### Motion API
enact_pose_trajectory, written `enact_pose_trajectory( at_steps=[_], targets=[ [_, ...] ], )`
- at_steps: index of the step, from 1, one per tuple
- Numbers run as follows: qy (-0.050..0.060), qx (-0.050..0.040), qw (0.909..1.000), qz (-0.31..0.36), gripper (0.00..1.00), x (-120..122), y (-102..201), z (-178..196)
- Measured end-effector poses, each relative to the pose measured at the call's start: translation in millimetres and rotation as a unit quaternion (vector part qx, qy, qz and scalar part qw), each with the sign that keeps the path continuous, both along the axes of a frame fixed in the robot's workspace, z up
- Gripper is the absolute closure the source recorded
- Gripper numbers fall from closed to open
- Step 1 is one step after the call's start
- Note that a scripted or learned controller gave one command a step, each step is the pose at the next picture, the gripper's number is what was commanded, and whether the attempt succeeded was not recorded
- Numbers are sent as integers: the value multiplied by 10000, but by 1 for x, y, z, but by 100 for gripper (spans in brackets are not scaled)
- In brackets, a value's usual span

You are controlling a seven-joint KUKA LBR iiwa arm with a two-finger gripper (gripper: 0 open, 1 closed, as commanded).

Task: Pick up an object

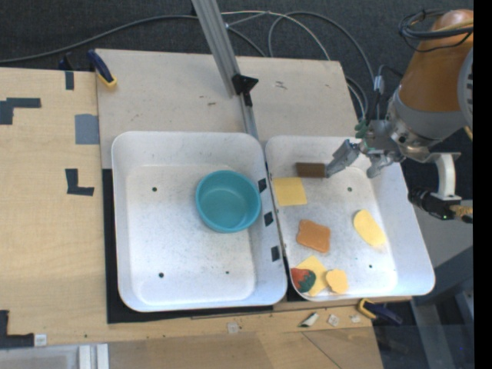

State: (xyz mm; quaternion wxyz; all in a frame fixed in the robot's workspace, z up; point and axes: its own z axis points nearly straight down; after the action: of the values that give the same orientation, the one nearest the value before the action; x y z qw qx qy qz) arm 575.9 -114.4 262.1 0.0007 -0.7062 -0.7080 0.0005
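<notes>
The gripper (357, 160) hangs over the far part of the right bin (407, 275), fingers spread apart with nothing between them. One fingertip points at the small brown block (310, 170), which lies just beside it near the far rim. Nearer lie a yellow square slice (290, 191), an orange toast-like piece (314, 236) and a yellow oval (370, 228), with bare floor between. The left bin (138, 283) holds a teal bowl (227, 200).

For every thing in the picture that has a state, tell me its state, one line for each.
gripper: open, holding nothing, above the right bin's far edge
teal bowl: upright, in the left bin
brown block: lying flat, beside the gripper's finger
yellow square: lying flat in the right bin
</notes>
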Motion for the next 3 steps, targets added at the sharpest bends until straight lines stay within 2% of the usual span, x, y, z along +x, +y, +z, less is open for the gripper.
enact_pose_trajectory(
  at_steps=[1,3],
  targets=[
    [-2,0,10000,0,0,0,0,0],
    [28,0,10000,-8,0,-10,-16,-108]
  ],
)
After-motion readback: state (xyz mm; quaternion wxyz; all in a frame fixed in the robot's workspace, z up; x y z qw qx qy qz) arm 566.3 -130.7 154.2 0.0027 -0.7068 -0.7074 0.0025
